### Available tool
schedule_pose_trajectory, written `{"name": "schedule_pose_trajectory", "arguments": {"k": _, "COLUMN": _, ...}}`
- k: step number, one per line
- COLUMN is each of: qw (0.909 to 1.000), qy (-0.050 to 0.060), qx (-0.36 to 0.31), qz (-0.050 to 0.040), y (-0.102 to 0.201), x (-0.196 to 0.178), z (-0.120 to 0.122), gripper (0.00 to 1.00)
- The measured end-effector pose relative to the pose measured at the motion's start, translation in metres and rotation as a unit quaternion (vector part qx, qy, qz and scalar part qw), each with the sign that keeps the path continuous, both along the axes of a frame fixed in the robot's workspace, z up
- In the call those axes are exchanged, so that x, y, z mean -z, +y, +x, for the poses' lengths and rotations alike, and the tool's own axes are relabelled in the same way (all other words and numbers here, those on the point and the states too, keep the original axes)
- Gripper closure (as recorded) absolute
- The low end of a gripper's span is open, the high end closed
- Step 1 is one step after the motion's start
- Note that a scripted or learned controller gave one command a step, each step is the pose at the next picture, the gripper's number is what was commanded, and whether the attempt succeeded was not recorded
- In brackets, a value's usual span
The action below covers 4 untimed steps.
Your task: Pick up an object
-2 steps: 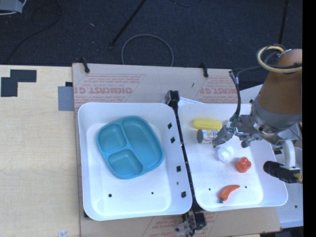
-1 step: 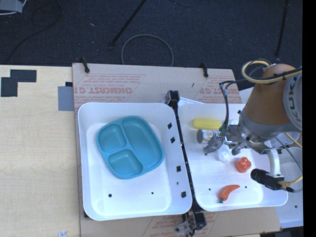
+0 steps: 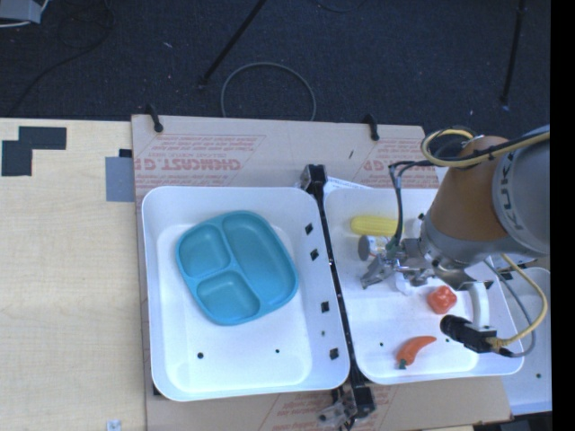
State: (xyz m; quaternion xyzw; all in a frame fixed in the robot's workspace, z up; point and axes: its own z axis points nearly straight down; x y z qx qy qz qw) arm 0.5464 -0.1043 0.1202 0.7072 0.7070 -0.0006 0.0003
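Resting on cardboard-topped bench: two white bins; dark carpet behind; tool state unclear.

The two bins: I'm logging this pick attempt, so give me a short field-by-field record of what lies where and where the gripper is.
left bin: holds a blue divided plate
right bin: holds a yellow object, a red-orange object, an orange chili-shaped object
gripper: low over the right bin, just below the yellow object
finger state: cannot tell
object held: none visible
arm: enters from the right, above the right bin
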Motion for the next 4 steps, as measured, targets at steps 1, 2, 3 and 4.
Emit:
{"name": "schedule_pose_trajectory", "arguments": {"k": 1, "qw": 1.0, "qy": -0.007, "qx": 0.001, "qz": -0.001, "y": -0.001, "x": 0.0, "z": 0.004, "gripper": 0.0}}
{"name": "schedule_pose_trajectory", "arguments": {"k": 2, "qw": 0.9999, "qy": -0.009, "qx": 0.005, "qz": -0.0042, "y": -0.006, "x": -0.011, "z": 0.004, "gripper": 1.0}}
{"name": "schedule_pose_trajectory", "arguments": {"k": 3, "qw": 1.0, "qy": -0.001, "qx": -0.001, "qz": 0.0007, "y": -0.005, "x": -0.074, "z": 0.002, "gripper": 1.0}}
{"name": "schedule_pose_trajectory", "arguments": {"k": 4, "qw": 1.0, "qy": -0.001, "qx": 0.0, "qz": 0.0004, "y": -0.006, "x": -0.126, "z": 0.002, "gripper": 1.0}}
